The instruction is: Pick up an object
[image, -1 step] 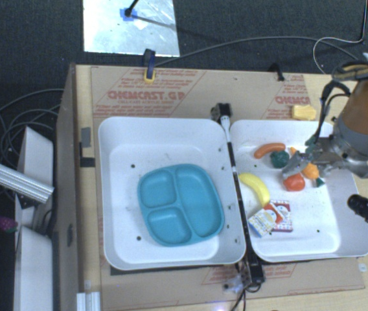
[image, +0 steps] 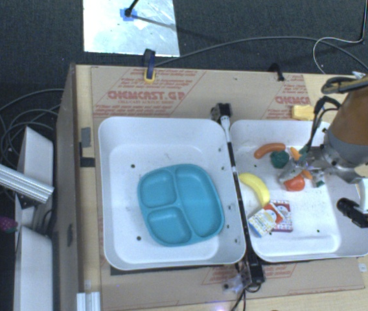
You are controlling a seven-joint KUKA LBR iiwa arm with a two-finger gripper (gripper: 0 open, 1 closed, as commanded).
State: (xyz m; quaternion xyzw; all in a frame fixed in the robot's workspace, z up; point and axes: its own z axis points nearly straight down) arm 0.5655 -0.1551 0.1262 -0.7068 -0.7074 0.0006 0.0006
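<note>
Where the arm reaches in: end effector (image: 299, 171) low among right bin's (image: 300, 248) toys, grip state unclear.
Left bin (image: 116, 173): blue tray (image: 181, 204), bare margins.
Right bin front: open floor.

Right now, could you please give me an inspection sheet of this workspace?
Surface: cardboard-covered bench bearing left white bin and right white bin.
Job's things: in the right bin, yellow banana, orange sausage-shaped toy, green toy, red toy, small printed cartons.
Clutter: blue three-compartment plastic tray in the left bin.
Grippers: pincer low over the red and green toys; grasp unclear.
Cables: black cables behind the bench.
Surroundings: shiny foil sheet on dark floor.
</note>
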